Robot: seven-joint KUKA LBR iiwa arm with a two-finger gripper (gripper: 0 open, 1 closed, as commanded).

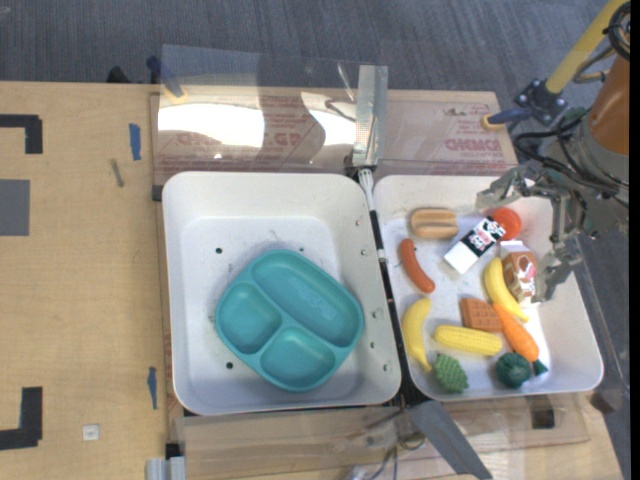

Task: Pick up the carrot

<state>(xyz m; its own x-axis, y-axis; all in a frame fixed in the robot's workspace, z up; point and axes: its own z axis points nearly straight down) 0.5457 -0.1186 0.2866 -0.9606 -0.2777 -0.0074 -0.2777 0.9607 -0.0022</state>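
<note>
- Carrot (516, 332) is lying in the right bin (585, 363), near-right area, between a yellow banana (497, 283) and green broccoli (514, 369).
- Hand (548, 230) is hovering over the bin's far-right side, fingers spread, gripping nothing.
- Teal plate (290, 318) is sitting in the left bin (190, 258).

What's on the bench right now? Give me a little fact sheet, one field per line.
left bin: holds a teal divided plate
right bin: toy food
carrot: near the right bin's front right, lying slanted, beside a banana
other food: hot dog, sausage, corn, broccoli
gripper: over the right bin's right side, above the carrot
</note>
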